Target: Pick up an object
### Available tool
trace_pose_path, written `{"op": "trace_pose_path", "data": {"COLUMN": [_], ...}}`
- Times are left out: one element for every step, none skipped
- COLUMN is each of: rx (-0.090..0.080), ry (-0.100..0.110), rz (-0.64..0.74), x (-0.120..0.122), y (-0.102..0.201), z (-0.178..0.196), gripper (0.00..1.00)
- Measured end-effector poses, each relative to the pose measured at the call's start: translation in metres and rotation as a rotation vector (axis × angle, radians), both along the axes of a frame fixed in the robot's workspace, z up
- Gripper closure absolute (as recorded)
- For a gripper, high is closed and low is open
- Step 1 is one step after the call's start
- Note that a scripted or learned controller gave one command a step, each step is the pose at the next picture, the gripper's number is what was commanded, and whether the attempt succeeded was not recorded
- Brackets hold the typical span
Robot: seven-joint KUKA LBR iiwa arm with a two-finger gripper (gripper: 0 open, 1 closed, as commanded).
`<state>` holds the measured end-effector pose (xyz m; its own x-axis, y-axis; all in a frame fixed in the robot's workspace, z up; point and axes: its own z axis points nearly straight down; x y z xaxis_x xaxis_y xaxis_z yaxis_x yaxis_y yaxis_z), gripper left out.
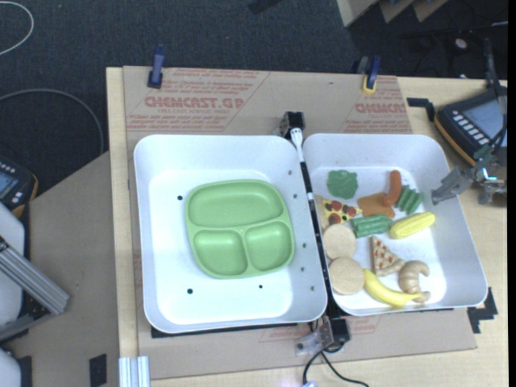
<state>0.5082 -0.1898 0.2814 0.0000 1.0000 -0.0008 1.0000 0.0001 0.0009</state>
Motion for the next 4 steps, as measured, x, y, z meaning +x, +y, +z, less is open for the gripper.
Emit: {"op": "trace_pose_path", "data": {"rx": [-0.002, 0.000, 0.002, 0.005], "ry": [-0.003, 0.000, 0.002, 0.008], "rz": [0.001, 0.004, 0.004, 0.003], "x": [0.001, 0.061, 0.128, 0.068], "y": [0.000, 0.017, 0.043, 0.098], "z": [0.011, -0.022, -0.071, -0.105], "gripper": [1.00, 1.00, 1.00, 1.00]}}
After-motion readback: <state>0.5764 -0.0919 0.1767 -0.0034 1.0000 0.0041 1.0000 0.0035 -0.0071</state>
